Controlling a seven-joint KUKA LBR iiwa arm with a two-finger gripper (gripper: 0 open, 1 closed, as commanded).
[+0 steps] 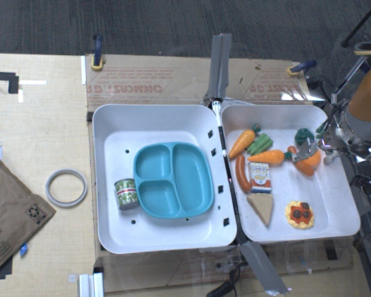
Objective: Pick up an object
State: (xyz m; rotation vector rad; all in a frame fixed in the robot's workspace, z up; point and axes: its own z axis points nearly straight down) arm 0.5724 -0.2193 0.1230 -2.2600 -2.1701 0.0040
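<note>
camera view: right bin (340, 228) is full of toy food, gripper (309, 148) sits low by its far right side
target: small orange toy (309, 164) right under the gripper, touching it
feel: probably light, hard plastic, slick and rounded, so pinch across the middle
gripper state: honestly can't tell, wrist blocks it

A roll of tape (66, 187) lies flat on the wooden bench (37, 135), left of the two bins. A brown cardboard box (9, 210) sits at the bench's lower left corner. Printed cardboard sheeting (148, 79) lies behind the bins, held by a blue clamp (98, 51) at its left end
</note>
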